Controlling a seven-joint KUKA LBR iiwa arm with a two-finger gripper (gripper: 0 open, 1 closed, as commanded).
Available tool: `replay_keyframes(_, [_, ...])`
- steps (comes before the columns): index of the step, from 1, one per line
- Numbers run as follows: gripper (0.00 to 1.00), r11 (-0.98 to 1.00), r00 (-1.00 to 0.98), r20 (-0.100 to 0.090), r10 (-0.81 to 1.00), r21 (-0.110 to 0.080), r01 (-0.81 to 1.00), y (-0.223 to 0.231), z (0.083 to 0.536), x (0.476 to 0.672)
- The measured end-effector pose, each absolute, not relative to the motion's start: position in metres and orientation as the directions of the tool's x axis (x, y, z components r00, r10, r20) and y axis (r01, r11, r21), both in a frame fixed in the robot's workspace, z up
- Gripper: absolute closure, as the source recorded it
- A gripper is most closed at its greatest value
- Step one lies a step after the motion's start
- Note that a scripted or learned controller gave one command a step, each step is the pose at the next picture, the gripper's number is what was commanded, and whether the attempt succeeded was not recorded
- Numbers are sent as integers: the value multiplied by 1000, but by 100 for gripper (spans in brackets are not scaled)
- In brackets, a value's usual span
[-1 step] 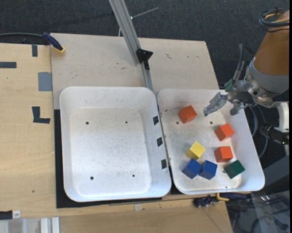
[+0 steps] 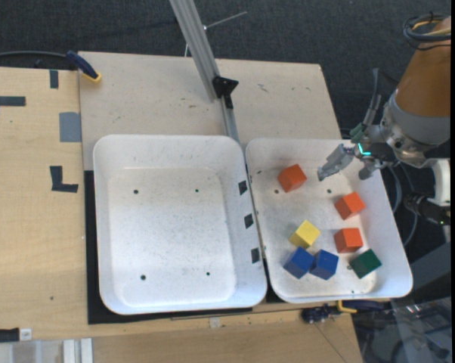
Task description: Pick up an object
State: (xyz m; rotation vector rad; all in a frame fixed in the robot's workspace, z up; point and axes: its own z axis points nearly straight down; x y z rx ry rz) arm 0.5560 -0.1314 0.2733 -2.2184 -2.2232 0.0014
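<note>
White plastic, speckled and shallow, with rounded corners: that's the right bin [image 2: 386, 225], and it's the landmark for everything here. Inside it sit 7 small cubes, all hard-edged and matte. An orange cube [image 2: 292, 178] lies toward the bin's upper left, on its own with bare floor all around it. A second orange cube [image 2: 349, 205] sits right of centre, and a third orange cube [image 2: 348, 239] lies just below that one, a small gap between them. The yellow cube [image 2: 305, 234] is near the bin's middle, turned at an angle. Below it, 2 blue cubes crowd together: the left blue cube [image 2: 297, 262] and the right blue cube [image 2: 324, 264] appear to touch. The green cube [image 2: 365, 263] sits near the bin's lower right corner, close to the rim.

Up over the bin's upper right part hangs the gripper [image 2: 348, 162], grey metal with its 2 fingers spread apart, nothing between them. One finger points toward the lone orange cube, well short of it. The arm behind it shows its orange band [image 2: 428, 66] beyond the bin's right rim.

Left of the right bin, rims touching, lies the left bin [image 2: 106, 203], same white plastic. A slanted aluminium bar [image 2: 197, 36] runs down to the seam above both bins, over the pale wooden bench [image 2: 31, 165].
</note>
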Motion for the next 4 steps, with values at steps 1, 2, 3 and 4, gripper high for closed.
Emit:
replay_keyframes(1, [0, 1, -1, 0, 1000, -8, 1000, -130, 210, 550])
replay_keyframes(2, [0, 1, -1, 0, 1000, -7, 1000, -131, 165, 553])
replay_keyframes(3, [0, 0, 0, 1, 1000, -9, 1000, -135, 102, 547])
replay_keyframes(4, [100, 2, -2, 1, 1000, -4, 1000, -135, 116, 548])
